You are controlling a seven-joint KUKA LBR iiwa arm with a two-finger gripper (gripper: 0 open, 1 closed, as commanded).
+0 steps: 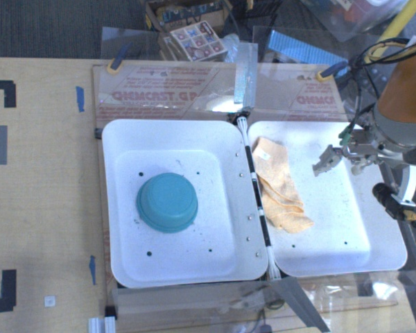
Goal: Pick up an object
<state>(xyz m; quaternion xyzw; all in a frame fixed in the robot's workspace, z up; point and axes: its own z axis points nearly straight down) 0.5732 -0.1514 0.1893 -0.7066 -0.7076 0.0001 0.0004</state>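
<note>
A teal bowl [168, 202] lies upside down in the middle of the left bin [121, 144]. A crumpled peach cloth [279, 186] rests along the left side of the right bin [374, 255], next to the divider. My gripper [340, 163] hangs over the right bin, to the right of the cloth and apart from it. Its fingers [324, 162] are spread open and nothing is between them.
The grey arm with its orange band [404, 96] comes in over the right bin's far right corner. Clear plastic sheets [166, 92] stand behind both bins, with boxes and clutter beyond. Bare wooden bench [41, 186] lies to the left.
</note>
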